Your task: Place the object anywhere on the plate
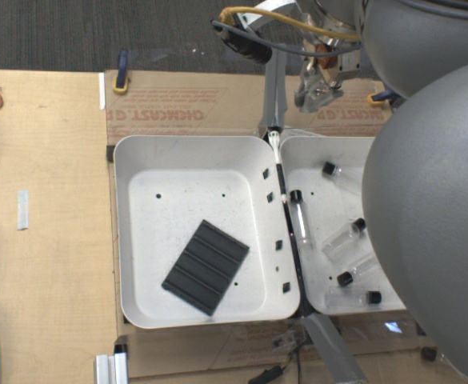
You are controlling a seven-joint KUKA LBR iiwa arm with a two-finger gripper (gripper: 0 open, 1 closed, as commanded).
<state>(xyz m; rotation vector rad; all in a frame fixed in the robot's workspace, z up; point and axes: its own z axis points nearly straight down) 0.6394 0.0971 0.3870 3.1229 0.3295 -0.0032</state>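
I'm up high at 12 o'clock over the right shallow white plastic bin (pixel 318 146), my jaws (pixel 318 96) hanging just above its far rim, and from this slant I cannot tell whether they are spread or closed; nothing shows between them.

In that right bin lie several small clear plastic vials with black caps (pixel 346 242), scattered from about 11 o'clock down to 5 o'clock. They lie loose on their sides rather than standing, which I judge is just how they settle when tipped in. 1 long clear tube (pixel 299 218) lies along the left wall, tight against the divider between the 2 bins.

The left shallow white plastic bin (pixel 138 162) carries the dark grey ribbed rectangular plate (pixel 207 266), flat on the floor at roughly 6 o'clock, turned at a slant. That's my target, and it is bare on top, so any spot on it will do.

Room to move: open white floor rings the plate, widest toward 12 o'clock and 9 o'clock, while its lower corner sits near the front wall. My own grey arm (pixel 430 238) covers the right bin's 3 o'clock side, so what lies under there I can't say. The vials at the middle look easiest to reach; the tube at the wall leaves little space on its divider side. All of it sits on the brown cardboard-covered bench (pixel 186 106).
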